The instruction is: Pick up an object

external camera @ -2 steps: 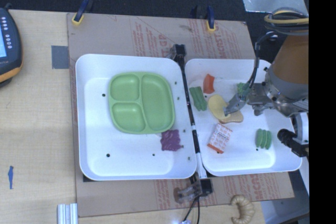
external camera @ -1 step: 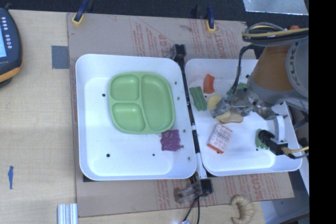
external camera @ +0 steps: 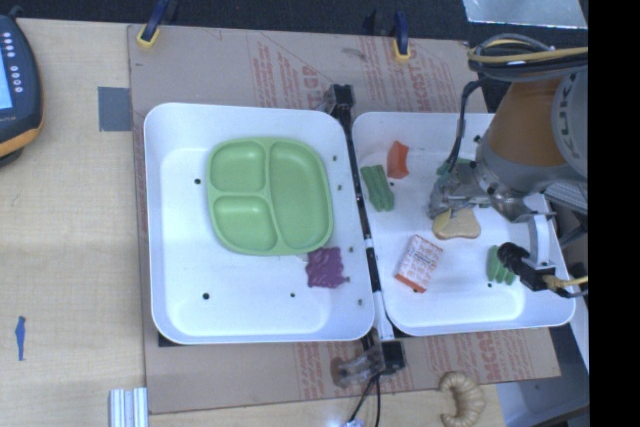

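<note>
Two bins; packet (external camera: 419, 263) print unreadable; jaws (external camera: 452, 211) over tan piece (external camera: 457, 226), state can't tell.

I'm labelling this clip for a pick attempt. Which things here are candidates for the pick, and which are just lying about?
Candidates, right bin: tan piece by the gripper, green stick, orange piece, packet, small green piece.

Lying about: green divided plate, purple piece, handheld controller, clamps.

Bins: 2, left bin (external camera: 170, 215) & right bin (external camera: 470, 315). Left: 1 green divided plate (external camera: 270, 195), 1 purple item (external camera: 325, 267). Right: 1 green stick (external camera: 377, 187), 1 orange piece (external camera: 398, 159), 1 tan piece (external camera: 458, 226), 1 packet (external camera: 419, 262), 1 small green obj (external camera: 497, 265).
</note>
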Controlling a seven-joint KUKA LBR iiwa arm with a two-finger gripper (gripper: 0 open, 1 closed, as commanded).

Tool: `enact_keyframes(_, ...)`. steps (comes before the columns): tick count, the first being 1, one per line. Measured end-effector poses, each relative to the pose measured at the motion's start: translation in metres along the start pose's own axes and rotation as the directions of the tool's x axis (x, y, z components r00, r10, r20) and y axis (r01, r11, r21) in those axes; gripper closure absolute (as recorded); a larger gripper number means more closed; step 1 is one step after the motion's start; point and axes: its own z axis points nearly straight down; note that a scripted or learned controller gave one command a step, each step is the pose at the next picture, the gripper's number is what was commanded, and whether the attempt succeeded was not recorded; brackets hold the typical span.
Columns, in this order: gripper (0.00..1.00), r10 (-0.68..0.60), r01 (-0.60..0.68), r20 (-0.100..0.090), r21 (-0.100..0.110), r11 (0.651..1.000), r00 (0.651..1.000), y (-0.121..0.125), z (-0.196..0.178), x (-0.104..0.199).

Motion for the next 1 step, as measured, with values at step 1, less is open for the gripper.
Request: enact_keyframes(1,1.0,-0.011,0.011,-0.009,-0.004,1.0,1.0,0.0204,-0.0924,0.1205)
